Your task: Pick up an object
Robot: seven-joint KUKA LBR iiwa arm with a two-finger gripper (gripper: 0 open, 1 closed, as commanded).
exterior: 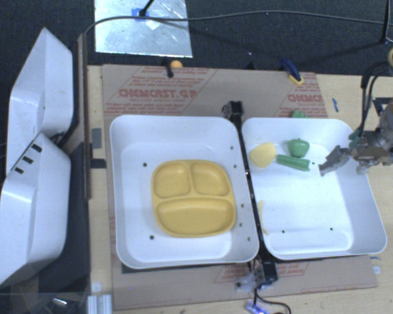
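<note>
1. Where the right bin [314, 221] meets its far left corner, three small things lie together: a pale yellow rounded piece [262, 154], a green pepper-like piece [299, 147] and a green stick [293, 163] just below it.
2. The left bin [128, 241] holds a yellow divided plate [194, 197] with three compartments.
3. The arm's upper part is cut off at the right edge, and the hand [330, 162] is small and blurred.
4. Low over the right bin's right side, the hand points left toward the green stick without touching it; whether its grip is wide or narrow I cannot tell.
</note>
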